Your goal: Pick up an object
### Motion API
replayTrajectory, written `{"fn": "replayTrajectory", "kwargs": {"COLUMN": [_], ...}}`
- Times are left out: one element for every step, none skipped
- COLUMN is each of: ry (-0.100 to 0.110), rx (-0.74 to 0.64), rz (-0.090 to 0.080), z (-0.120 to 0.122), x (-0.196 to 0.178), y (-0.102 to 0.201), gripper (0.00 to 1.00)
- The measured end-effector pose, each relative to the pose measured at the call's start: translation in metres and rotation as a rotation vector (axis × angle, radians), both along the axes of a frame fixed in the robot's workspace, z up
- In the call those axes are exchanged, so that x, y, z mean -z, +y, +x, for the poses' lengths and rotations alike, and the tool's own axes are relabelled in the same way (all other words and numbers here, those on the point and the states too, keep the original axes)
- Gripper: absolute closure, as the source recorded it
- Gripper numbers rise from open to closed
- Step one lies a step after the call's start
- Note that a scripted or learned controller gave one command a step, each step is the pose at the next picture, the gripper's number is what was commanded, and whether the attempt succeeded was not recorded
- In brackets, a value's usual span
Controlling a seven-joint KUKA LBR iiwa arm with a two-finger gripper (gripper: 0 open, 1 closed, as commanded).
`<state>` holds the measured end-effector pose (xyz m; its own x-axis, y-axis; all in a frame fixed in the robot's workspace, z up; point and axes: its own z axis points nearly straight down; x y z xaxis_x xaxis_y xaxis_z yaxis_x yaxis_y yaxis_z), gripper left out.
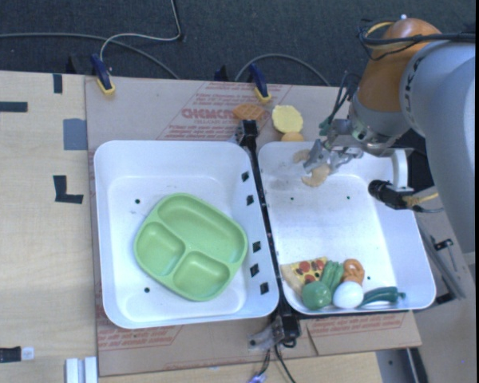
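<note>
My gripper (322, 164) hangs over the far left part of the right bin (399, 238). It is shut on a tan toy food piece (314, 175), which shows between and just below its fingers. At the right bin's near edge lie a pizza slice (302, 271), a green vegetable (318, 295), a white egg (348, 295), an orange ring-shaped piece (353, 269) and a green pod (382, 296).
In the left bin (116, 166) lies a green divided plate (191, 246). Behind the bins, on the cardboard, sit a yellow round piece (287, 120) and a brown waffle-like piece (249, 112). Two blue clamps (104, 76) grip the cardboard's far edge.
</note>
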<state>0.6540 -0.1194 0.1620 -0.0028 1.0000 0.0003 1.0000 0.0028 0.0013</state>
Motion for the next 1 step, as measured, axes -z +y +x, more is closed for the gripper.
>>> {"fn": "replayTrajectory", "kwargs": {"ry": [0.002], "rx": [0.0], "rz": [0.001], "z": [-0.0302], "x": [-0.0225], "y": [0.061], "gripper": [1.0]}}
